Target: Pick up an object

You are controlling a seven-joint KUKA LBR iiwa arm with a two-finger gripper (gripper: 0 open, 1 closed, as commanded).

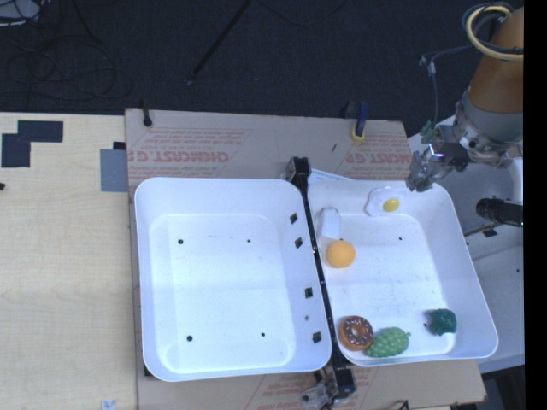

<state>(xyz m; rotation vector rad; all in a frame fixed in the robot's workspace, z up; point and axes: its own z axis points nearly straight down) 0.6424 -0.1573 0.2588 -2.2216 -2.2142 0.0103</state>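
Observation:
The right bin (466,254) holds several toy foods. An orange ball (340,254) lies near its left wall, with a white cylinder (329,223) just behind it. A fried egg (383,202) rests at the back edge. Along the front lie a chocolate donut (355,332), a green bunch of grapes (388,342) and a dark green piece (442,320). My gripper (421,178) hangs above the bin's back right corner, to the right of the fried egg, with nothing seen between its fingers.
The left bin (145,254) stands beside the right one, split from it by a black divider (309,272). Both sit on a cardboard sheet (222,148). A yellow and blue clamp (359,122) holds the sheet's far edge.

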